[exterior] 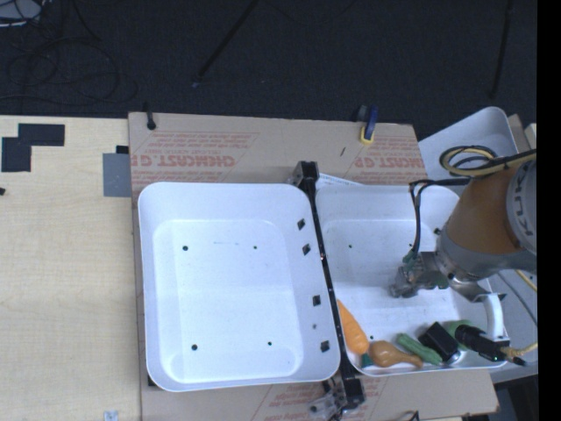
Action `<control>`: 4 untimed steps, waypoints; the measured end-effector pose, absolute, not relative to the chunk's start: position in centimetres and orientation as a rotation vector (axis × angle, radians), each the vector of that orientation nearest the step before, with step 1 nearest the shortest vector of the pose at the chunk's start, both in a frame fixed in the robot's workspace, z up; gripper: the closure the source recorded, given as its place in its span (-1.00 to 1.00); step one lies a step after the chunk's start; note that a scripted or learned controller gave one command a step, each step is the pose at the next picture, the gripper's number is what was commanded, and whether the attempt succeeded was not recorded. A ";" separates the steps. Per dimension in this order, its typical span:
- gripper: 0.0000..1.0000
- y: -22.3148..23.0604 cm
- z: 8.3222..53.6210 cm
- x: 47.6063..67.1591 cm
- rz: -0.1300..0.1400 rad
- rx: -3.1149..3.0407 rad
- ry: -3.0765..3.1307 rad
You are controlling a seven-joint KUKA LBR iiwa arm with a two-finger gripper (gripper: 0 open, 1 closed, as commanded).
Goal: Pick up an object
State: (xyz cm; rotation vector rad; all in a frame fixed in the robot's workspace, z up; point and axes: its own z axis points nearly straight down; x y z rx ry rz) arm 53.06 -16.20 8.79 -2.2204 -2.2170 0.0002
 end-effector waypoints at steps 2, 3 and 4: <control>1.00 -21.7 15.9 47.6 0.002 -2.231 -2.220; 1.00 -19.7 8.8 52.2 0.000 -2.222 -2.223; 1.00 -12.9 8.9 48.3 -0.001 -2.219 -2.221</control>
